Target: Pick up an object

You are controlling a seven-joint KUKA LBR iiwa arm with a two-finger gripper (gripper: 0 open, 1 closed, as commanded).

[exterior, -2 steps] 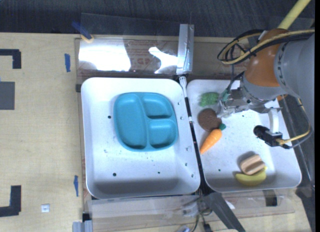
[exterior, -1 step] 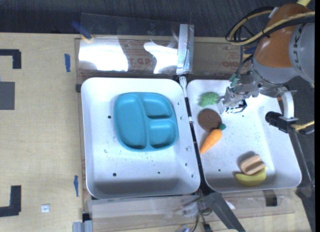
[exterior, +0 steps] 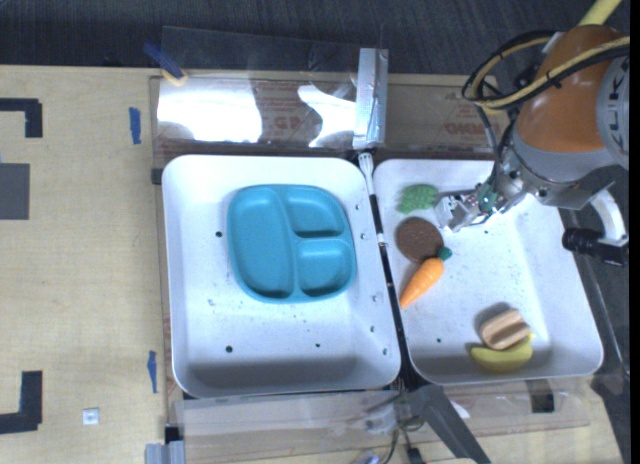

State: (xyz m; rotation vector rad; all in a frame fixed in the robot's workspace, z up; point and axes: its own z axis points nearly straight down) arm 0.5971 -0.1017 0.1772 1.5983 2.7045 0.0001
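Gripper (exterior: 457, 212): right bin, upper mid of frame; fingers too small/blurred, can't tell if open or holding anything.
Cookie (exterior: 418, 237): just left of tip.
Broccoli (exterior: 419, 195): above cookie.
Carrot (exterior: 422, 281): below cookie, touching.
Bun (exterior: 504, 328), banana (exterior: 500, 355): lower right.
Tray (exterior: 292, 242): left bin (exterior: 190, 282).
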